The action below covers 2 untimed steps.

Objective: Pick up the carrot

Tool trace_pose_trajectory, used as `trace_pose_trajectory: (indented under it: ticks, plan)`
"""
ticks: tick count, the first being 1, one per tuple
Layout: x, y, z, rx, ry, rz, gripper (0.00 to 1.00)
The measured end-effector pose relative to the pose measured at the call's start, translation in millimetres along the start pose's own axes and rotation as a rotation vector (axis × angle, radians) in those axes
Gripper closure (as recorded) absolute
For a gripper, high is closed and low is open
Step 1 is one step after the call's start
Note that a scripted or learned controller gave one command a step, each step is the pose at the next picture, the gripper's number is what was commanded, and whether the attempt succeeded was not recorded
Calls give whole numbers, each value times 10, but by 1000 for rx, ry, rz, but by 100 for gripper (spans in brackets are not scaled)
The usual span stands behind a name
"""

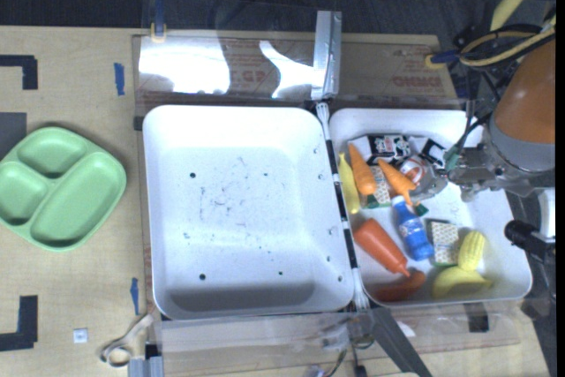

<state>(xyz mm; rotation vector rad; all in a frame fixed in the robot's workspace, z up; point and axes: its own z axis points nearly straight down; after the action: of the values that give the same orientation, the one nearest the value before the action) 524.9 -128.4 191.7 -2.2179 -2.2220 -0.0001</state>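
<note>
In the right bin (503,229), a thick orange carrot (381,245) lies slanted at the front left, its tip pointing to the front right. Two smaller orange carrot-like pieces sit further back, one (357,169) by the left wall and one (397,179) near the middle. My gripper (439,169) reaches in from the right, low over the back middle of this bin. It sits just right of the middle orange piece and well behind the thick carrot. Nothing shows clearly in its grasp.
The right bin also holds a yellow banana-like piece (346,183), a blue bottle (411,231), a corn cob (471,249), a yellow fruit (459,280) and packets at the back. The left bin (177,137) adjoins it. A green divided plate (58,187) lies far left.
</note>
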Motion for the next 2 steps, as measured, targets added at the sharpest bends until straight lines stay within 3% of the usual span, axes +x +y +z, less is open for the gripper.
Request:
trace_pose_trajectory:
  ticks: [1,2]
  plan:
    - [258,589,839,-2,-1,-61,0]
    - [257,606,725,-8,-1,-60,100]
